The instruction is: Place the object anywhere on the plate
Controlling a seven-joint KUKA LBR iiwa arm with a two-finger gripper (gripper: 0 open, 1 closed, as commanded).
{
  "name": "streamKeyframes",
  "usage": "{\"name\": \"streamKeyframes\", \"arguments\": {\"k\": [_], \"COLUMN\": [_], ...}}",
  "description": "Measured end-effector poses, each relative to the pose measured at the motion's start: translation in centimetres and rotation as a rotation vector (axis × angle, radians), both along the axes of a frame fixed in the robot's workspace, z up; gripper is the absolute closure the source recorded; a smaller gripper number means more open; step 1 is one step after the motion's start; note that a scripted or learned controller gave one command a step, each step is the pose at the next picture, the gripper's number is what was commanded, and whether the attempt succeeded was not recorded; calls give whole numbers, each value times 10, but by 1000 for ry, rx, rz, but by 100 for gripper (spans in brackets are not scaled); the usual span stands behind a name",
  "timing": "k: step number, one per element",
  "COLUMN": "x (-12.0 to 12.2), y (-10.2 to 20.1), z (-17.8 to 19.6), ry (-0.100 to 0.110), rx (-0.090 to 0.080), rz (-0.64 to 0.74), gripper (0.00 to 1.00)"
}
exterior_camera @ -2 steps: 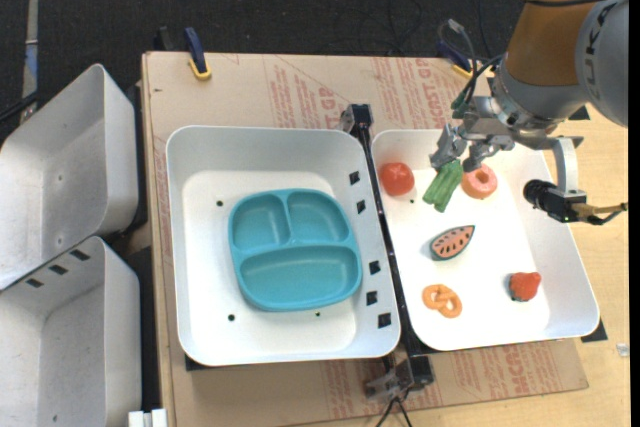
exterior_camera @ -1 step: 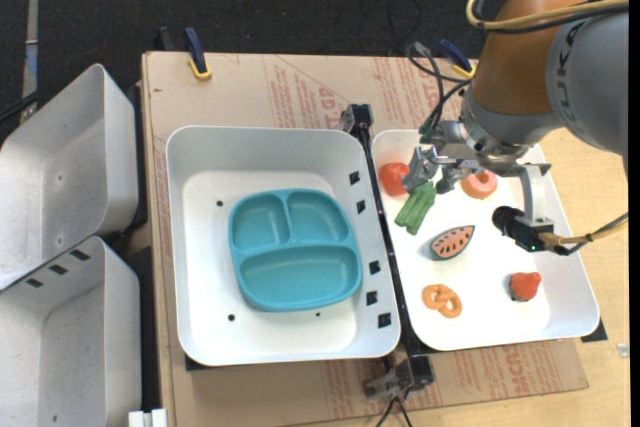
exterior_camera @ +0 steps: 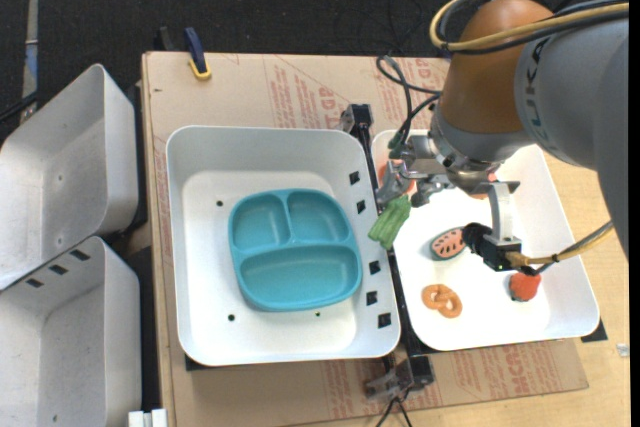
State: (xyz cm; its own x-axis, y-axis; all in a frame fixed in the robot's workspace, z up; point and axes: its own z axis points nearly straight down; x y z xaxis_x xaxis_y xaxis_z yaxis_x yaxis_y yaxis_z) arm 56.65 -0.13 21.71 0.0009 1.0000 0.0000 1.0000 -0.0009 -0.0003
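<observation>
The gripper pinches a green object between its 2 fingers, hanging over the divide between the bins. The teal plate sits in the left bin. A watermelon slice, pretzel and red piece lie in the right bin.

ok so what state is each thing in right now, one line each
green toy vegetable: held between the claw's fingers, lifted, over the divider between the bins
claw: shut on the green toy vegetable
blue divided plate: flat in the left bin, nothing on it
watermelon slice: lying in the right bin
pretzel: lying in the right bin
red toy: lying in the right bin
</observation>
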Motion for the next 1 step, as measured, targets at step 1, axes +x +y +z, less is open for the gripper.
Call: {"name": "streamKeyframes", "arguments": {"k": [1], "x": [-37], "y": [48], "z": [9], "ry": [3], "rx": [1], "rz": [7], "gripper": [100]}}
